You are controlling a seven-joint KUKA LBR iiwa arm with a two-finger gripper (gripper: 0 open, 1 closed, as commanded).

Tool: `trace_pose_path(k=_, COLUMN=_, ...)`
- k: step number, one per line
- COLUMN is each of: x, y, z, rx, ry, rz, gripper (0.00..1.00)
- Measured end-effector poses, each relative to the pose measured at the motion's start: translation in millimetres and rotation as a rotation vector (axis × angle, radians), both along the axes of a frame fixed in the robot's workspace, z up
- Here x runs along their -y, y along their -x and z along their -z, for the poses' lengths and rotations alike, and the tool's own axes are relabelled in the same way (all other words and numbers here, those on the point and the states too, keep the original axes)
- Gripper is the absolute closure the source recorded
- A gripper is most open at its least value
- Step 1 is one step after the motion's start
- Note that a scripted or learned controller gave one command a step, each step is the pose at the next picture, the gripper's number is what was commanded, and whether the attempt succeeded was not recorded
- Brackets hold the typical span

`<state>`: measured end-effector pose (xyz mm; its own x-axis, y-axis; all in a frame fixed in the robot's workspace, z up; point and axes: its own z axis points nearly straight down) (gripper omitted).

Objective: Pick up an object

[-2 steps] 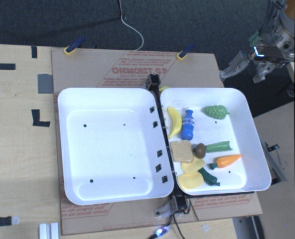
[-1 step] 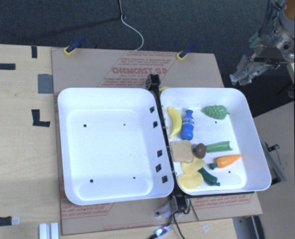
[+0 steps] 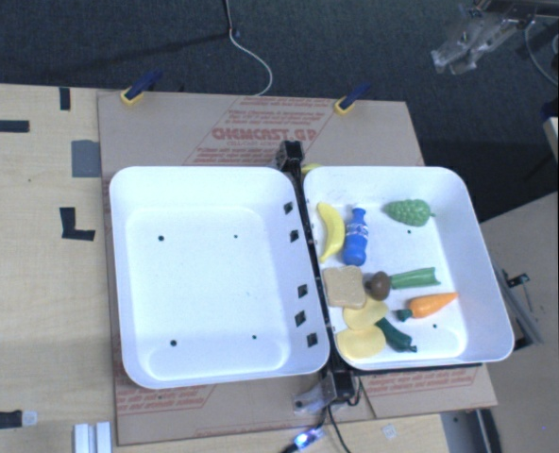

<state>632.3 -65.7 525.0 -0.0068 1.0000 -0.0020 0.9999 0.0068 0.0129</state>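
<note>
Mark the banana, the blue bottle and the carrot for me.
banana (image 3: 331,230): camera view, middle of its curved body.
blue bottle (image 3: 356,241): camera view, its body below the neck.
carrot (image 3: 433,303): camera view, orange body.

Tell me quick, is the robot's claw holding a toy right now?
Gripper: up in the far right corner, well away from the bins, with no toy in it; too blurry to tell if open or shut.
</note>
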Motion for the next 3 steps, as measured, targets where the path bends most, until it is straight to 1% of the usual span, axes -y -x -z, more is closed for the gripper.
trace_pose_path(k=1, x=-53, y=35, z=240, rx=-0.032, ry=-0.003, rz=0.003, gripper=1.00)
trace_pose_path(k=2, x=-100, y=7, z=92, rx=0.003, ry=-0.004, rz=-0.001, gripper=1.00)
trace_pose_path(k=3, x=-155, y=4, z=-17, rx=-0.001, ry=-0.005, rz=-0.001, gripper=1.00)
